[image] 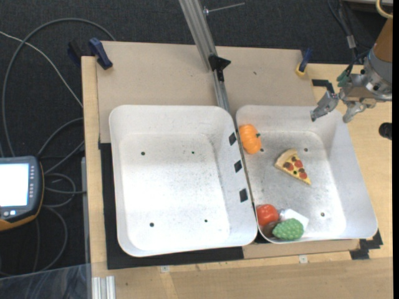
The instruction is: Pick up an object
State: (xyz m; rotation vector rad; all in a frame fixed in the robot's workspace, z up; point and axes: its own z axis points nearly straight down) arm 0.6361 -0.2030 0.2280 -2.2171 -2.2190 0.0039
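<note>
The left bin (168,179) holds nothing to grip; every candidate lies in the right bin (340,167). At its 9 o'clock edge, against the divider, sits an orange toy fruit (250,139): probably light, hard plastic, rounded and smooth, so it may roll or squirt from a pinch; take it across its narrow middle. Near the centre lies a toy pizza slice (293,166), flat and thin, likely stiff, hard to get fingers under; grip it across its two long edges. At 7 o'clock a red toy tomato (267,214) touches a green bumpy toy (288,230) that rests on something white; that crowding leaves little finger room.

The hand (338,106) hovers over the bin's 1 o'clock corner, its two fingers spread apart and carrying nothing, well apart from all the toys.

The bin floor looks smooth, speckled and sloped at the walls, so pieces could slide. The desk (162,73) beyond is bare board; a metal post (199,27) rises at 12 o'clock between the bins.
</note>
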